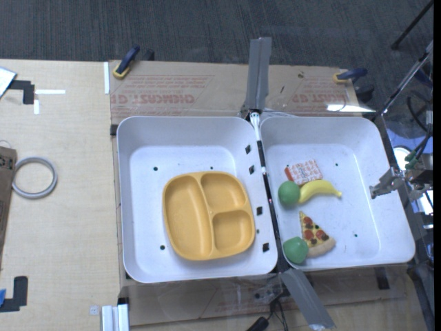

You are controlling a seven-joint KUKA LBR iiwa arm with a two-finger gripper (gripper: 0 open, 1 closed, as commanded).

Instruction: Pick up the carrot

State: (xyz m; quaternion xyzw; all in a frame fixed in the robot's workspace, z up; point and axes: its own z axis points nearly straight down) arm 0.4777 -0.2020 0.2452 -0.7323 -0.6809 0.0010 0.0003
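Camera view from above gives me the yellow divided plate (pixel 207 216) as my anchor; it lies flat in the left bin (pixel 127 205), a little toward that bin's near side. Right of the plate, across the wall where the bins meet, the right bin (pixel 365 205) holds a small cluster. Closest to the plate is a green ball (pixel 289 194), with a banana (pixel 318 189) touching its right side. A red and white packet (pixel 303 170) sits just behind those two. Nearer me than the banana, a pizza slice (pixel 315 234) lies flat, with a second green ball (pixel 295 249) against its left corner. I cannot pick out the carrot among these, so I cannot tell where it is. I cannot tell the state of the hand either. Far left of the plate, a roll of tape (pixel 33 177) rests on the worktop (pixel 69 254).
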